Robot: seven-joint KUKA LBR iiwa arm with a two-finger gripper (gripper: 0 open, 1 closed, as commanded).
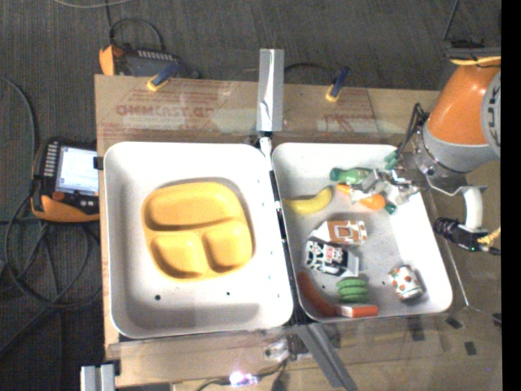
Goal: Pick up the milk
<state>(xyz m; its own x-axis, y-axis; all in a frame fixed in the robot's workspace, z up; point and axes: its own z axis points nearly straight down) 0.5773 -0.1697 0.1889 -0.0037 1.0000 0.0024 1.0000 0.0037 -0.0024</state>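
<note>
The milk (pixel 331 257), a black-and-white carton, lies in the right bin (pixel 440 296). Nearer than it lie a red sausage (pixel 313 294), green pickle slices (pixel 352 286) and a spotted can (pixel 404 282). Just beyond it sits an orange-and-white carton (pixel 348 231), then a banana (pixel 311 203). The gripper (pixel 391 182) hovers over the far corner, beyond the milk; its state cannot be told.

- We take this for a robotics lab: a plywood bench (pixel 203 108) held by clamps (pixel 163 76) at twelve o'clock
- Cables (pixel 24 243) and a teach pendant (pixel 65 182) lie at nine o'clock
</note>
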